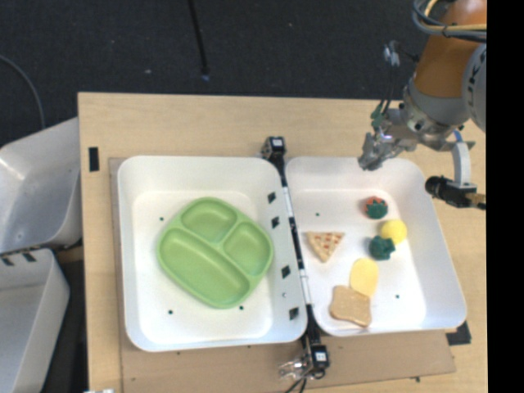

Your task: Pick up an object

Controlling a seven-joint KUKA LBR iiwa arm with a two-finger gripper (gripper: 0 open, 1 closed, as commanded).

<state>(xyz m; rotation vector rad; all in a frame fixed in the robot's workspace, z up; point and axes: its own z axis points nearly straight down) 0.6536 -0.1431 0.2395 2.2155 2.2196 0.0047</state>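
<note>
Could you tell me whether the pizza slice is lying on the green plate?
No, the pizza slice lies in the right bin, while the green plate sits in the left bin.

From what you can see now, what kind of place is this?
Probably a robotics lab set up for pick-up trials: a bench with two white bins, toy food such as a pizza slice beside a green divided plate, and a robot arm's end effector above the right bin.

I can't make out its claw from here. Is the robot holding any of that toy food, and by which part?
Nothing is held. The grey two-finger gripper hangs over the right white bin's far edge, with nothing between its fingers, apart from the toy food.
</note>
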